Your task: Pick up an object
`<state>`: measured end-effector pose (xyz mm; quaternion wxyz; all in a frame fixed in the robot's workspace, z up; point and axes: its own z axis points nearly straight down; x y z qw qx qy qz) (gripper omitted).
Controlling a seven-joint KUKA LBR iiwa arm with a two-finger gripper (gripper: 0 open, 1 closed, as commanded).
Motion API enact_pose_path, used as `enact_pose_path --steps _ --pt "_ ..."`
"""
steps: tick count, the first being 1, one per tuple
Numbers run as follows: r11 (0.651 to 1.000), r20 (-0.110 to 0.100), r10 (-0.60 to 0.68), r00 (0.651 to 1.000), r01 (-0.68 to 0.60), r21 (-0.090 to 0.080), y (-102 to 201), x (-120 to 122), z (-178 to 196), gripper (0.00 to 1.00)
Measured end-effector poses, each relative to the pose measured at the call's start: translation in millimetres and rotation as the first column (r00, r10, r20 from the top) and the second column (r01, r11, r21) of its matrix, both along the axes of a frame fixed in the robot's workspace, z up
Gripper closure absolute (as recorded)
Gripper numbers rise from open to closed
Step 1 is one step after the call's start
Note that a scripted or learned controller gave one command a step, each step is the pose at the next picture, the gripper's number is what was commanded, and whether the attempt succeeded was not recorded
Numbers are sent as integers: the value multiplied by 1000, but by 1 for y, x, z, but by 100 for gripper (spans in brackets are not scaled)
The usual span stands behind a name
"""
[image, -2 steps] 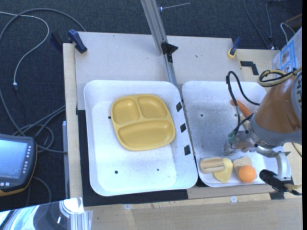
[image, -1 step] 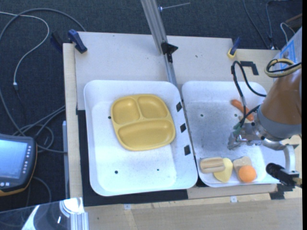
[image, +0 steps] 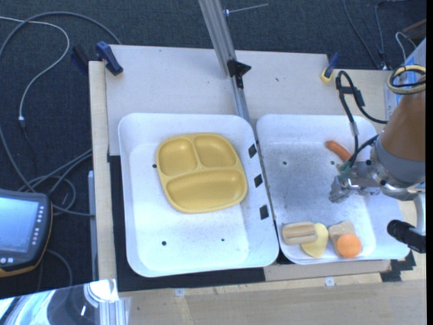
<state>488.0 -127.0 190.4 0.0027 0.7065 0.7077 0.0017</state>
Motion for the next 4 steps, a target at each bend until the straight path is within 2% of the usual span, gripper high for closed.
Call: enact_pose_path --steps 1,2,4 --pt "1000 -2 0 1000 0 1 0 1 24 100" --pt "1000 -8 4 1000 -4 5 52 -2 21 100" --pt "1000 -4 6 1000 -6 4 157 9 50 100"
